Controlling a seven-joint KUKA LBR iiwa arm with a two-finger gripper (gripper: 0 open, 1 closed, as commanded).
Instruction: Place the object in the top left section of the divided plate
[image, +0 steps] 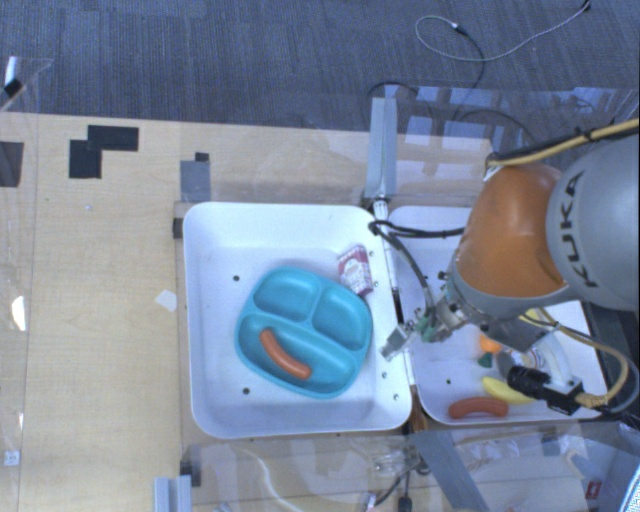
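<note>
You see a turquoise divided plate (305, 331) holding an orange-red sausage (285, 354), white bins (215, 300), and a pale wood bench (90, 300) with black patches.

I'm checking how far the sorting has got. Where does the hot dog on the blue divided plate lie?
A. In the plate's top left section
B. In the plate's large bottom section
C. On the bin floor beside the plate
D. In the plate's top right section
B. The hot dog rests slantwise in the large lower compartment of the blue divided plate, below the ridge that closes off the two smaller upper sections.
</note>
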